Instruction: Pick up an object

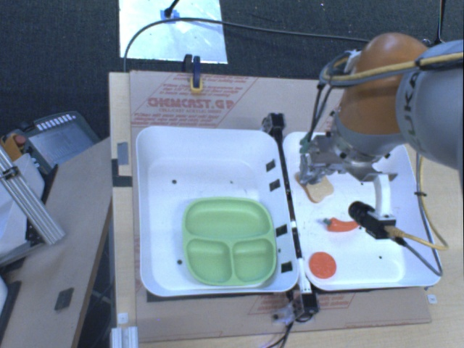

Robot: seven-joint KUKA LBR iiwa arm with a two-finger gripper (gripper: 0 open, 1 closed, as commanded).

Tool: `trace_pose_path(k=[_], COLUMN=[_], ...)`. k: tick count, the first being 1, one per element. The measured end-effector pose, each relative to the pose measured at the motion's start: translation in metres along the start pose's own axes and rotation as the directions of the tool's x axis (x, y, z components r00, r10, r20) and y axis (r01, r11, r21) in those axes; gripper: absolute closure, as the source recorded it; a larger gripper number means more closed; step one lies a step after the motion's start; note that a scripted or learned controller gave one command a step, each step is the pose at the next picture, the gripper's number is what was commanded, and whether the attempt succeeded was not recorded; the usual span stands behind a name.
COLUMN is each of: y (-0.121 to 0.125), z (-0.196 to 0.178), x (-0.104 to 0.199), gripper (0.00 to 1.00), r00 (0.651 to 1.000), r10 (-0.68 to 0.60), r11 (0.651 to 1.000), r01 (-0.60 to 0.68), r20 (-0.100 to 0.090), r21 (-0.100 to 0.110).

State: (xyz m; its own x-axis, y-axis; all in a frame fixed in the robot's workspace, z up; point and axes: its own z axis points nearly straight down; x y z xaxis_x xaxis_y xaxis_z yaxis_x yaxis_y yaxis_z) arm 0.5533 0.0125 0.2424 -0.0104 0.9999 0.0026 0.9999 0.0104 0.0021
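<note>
My gripper (312, 174) hangs low over the left part of the right bin (406, 270), reaching in from the right. Directly below its tip, touching or nearly touching it, lies a tan toast-like piece (320, 191). An orange carrot-shaped thing (339, 225) rests on the bin floor a little nearer the front. A round orange-red disc (322, 264) sits by the bin's front left corner. The arm's orange band and grey wrist hide the back of this bin.
The left bin (156, 194) holds a light green divided plate (229, 240) at its front right. A black-clipped divider (284, 194) separates the two bins. Cardboard (188, 100) lies under both bins.
</note>
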Motion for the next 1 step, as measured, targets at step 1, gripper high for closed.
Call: trace_pose_path(k=[1], y=[-0.0081], z=[0.0138], x=[0.0566], gripper=[1.0], r00=[1.0], r10=[0.001], r11=[1.0], r01=[-0.001], r20=[0.001], r21=[0.002])
